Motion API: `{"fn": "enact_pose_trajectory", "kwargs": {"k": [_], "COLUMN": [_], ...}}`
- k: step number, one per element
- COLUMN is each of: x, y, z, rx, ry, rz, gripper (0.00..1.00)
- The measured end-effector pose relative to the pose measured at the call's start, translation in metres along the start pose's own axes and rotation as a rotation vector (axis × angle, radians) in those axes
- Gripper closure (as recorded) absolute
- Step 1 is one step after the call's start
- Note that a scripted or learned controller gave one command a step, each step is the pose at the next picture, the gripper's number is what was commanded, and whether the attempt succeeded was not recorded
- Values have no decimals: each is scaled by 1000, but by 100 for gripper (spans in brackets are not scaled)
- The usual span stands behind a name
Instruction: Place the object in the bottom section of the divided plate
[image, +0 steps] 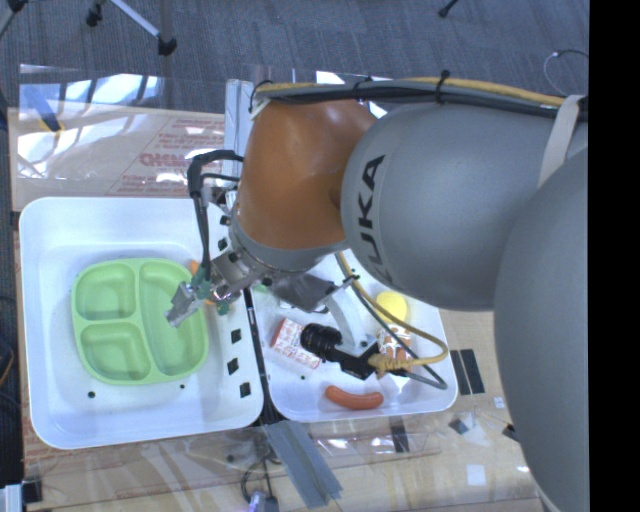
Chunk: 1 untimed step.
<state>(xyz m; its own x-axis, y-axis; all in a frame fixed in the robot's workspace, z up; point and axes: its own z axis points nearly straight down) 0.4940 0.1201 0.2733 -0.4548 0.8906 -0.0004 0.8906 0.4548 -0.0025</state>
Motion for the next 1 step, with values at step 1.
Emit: {"fn": "enact_pose_trajectory", "kwargs": {"k": [1], "x": [25], "y": [-1], "z": [-21], "rx": [-3], "ry": [0], "rz": [-35], "gripper": [0]}}
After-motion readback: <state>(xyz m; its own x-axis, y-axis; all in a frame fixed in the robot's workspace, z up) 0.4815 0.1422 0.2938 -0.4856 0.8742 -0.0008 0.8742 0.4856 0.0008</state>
